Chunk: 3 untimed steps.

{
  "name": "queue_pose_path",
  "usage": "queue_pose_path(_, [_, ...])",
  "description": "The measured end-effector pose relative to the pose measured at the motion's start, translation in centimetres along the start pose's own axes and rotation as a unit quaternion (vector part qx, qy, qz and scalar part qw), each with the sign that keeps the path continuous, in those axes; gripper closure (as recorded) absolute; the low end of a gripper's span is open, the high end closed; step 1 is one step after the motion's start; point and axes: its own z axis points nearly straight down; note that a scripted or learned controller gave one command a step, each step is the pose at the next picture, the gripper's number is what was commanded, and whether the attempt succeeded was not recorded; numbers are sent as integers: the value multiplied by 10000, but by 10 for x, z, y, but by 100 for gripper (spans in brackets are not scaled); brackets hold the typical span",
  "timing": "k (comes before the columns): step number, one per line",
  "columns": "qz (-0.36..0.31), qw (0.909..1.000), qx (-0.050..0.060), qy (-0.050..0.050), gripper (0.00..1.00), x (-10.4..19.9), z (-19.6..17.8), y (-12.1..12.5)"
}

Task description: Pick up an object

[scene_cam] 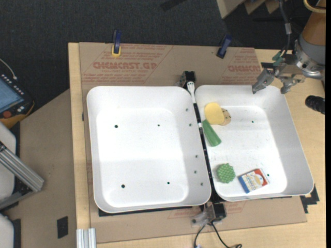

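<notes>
The grey two-finger hand (272, 84) hangs over the far right corner of the shallow white right-hand bin (289, 119), its two fingers spread apart with nothing between them. Four candidates lie in that bin: a yellow rounded block with a tan patch (216, 113) near the far left side, a green tapered carrot-like piece (211, 133) touching it just in front along the divider, a green knobbly ball (225, 173) toward the near edge, and a small flat red, white and blue packet (254, 180) just beside the ball. The shallow white left-hand bin (98, 138) sits alongside on the desk (155, 58). This looks like the approach stage, with no grasp made yet. The next move calls for travelling inward over one chosen item, probably the yellow block as the nearest, lining up the fingers to straddle it, then descending before closing.
</notes>
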Motion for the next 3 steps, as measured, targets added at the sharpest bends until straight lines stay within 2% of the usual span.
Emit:
queue_pose_path(1, [-6, 10000, -22, -10, 100, 0, -11, 1])
queue_pose_path(2, [-5, 10000, -48, -22, 100, -20, -74, 17])
queue_pose_path(3, [22, 10000, -56, -32, 100, -46, -155, -54])
